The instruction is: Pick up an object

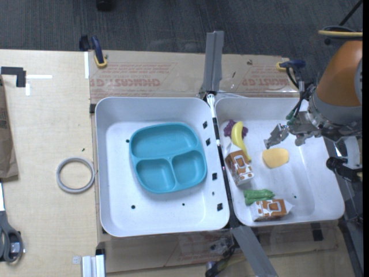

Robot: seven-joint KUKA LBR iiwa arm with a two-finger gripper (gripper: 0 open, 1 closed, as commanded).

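A round yellow lump (275, 157), perhaps a toy lemon, lies on the floor of the right bin (323, 203), just below the tool (279, 135). The tool's metal fingers look spread and nothing sits between them, so it is released. To grasp well, the tool should probably drop straight down, centred over the lump, and close across its narrow width, keeping clear of the banana (238, 139) to its left. Near that banana are a purple item (230, 127) and a small printed carton (240, 166); nearer the front lie a green piece (258, 195) and another carton (271, 209). The arm (340, 79) reaches in from the right, wrist bent down over the far half of the bin. The left bin (109, 154) holds a blue divided tray (168, 157). Both bins rest on the table (40, 126).
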